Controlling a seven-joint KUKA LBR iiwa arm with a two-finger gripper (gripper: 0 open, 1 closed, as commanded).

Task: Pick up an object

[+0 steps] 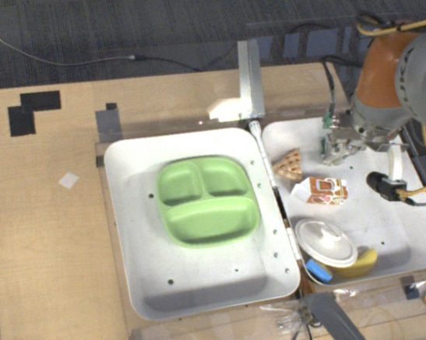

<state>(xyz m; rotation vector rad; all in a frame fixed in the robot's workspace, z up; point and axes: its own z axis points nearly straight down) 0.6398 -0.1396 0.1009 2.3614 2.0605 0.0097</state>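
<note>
Camera view: we see gripper [340, 142] low over right bin [419, 234], near its far edge; whether clenched or released, we cannot tell. Pizza slice toy [289, 165] lies just left of gripper, orange-white packet [327, 189] nearer us, white bowl [327, 240] and banana [357, 263] nearest. Green divided plate [205, 201] well left.

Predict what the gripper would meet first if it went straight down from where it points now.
Probably the bare floor of the right bin; the gripper hangs beside the pizza slice, though depth is unclear.
</note>
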